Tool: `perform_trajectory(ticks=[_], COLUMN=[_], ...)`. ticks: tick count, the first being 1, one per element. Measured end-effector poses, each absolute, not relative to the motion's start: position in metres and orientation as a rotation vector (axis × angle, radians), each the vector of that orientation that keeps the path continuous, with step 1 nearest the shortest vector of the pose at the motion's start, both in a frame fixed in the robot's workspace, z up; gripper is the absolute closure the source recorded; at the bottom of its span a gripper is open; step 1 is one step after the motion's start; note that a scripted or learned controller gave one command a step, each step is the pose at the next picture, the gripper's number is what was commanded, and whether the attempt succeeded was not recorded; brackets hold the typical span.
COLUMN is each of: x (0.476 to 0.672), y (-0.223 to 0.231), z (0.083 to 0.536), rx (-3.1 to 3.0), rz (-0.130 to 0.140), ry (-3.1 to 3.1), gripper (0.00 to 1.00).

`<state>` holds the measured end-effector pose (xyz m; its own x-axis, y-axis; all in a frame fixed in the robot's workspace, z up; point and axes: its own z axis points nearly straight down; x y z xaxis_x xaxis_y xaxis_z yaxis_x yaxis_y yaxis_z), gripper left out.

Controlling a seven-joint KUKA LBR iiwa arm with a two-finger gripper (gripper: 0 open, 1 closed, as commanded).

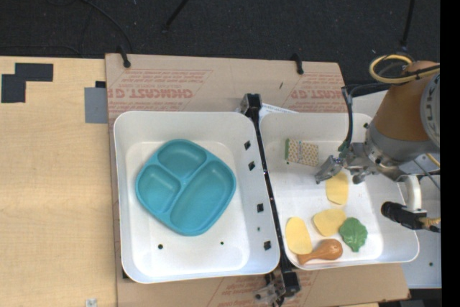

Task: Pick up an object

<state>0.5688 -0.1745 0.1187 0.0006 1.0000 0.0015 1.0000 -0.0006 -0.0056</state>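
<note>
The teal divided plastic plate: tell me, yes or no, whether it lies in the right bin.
No. The teal divided plastic plate lies in the left white bin.

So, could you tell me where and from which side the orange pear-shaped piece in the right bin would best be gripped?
Probably at the narrow neck of the orange pear-shaped piece, coming straight down from above. It lies flat near the front wall of the right bin, its round bulb toward the green piece and its thin end under a yellow piece, so the fingers should close across the neck, not along it.
</note>
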Motion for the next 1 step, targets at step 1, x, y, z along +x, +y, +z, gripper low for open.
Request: perform_trajectory(ticks=[1], x=[0.5688], y=[-0.1751], z=[0.1302], rx=[-2.22], rz=[0.005], ry=[-2.215], gripper=[1.0])
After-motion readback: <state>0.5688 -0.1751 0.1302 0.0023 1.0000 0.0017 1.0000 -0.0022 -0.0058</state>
